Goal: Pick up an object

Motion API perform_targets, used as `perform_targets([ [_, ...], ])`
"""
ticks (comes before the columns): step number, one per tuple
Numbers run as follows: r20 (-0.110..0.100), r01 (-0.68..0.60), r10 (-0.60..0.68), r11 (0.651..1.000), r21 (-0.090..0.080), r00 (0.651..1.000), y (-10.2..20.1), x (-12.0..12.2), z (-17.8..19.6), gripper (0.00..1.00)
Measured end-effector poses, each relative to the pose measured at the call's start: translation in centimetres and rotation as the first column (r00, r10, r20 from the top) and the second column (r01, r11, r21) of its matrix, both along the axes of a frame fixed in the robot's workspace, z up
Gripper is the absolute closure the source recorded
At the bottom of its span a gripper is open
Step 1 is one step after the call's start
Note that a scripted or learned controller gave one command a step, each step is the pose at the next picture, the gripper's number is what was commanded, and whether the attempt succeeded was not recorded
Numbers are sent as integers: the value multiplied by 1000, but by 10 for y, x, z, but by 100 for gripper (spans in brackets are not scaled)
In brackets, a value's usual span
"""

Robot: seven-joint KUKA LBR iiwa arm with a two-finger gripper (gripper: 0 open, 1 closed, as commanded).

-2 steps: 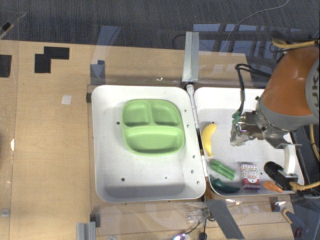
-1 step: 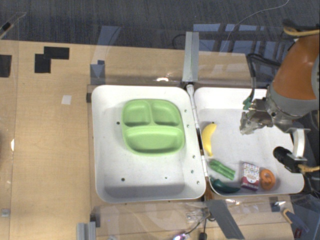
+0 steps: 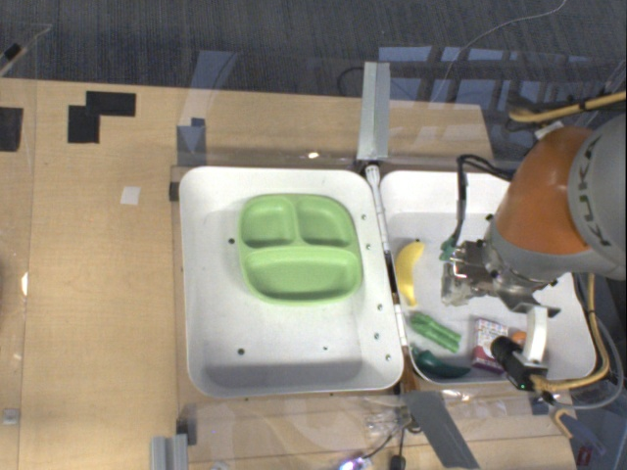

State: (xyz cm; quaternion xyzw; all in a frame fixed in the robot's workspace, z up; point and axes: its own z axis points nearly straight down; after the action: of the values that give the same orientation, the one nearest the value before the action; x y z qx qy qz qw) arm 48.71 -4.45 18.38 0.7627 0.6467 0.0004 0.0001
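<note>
Hand low in right bin, mid-right of frame; cannot tell its state. Yellow banana just left of it, near the divider. Green object and dark teal bowl below. Green divided plate centred in left bin.

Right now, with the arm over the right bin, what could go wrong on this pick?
1. The banana lies against the wall between the bins; a grasp there may clip the wall.
2. The green stick, a dark green item and a purple pack crowd the near end, so a descent could catch two or push one aside.
3. The gripper hangs between banana and clutter; the target looks ambiguous.
</note>
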Motion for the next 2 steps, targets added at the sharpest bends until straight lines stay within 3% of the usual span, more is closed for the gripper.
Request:
perform_targets([
  [1, 1, 1, -1, 1000, 0, 1000, 0, 0, 0, 0],
  [2, 3, -197, 197, 980, -1, 980, -4, 46, 1, 0],
])
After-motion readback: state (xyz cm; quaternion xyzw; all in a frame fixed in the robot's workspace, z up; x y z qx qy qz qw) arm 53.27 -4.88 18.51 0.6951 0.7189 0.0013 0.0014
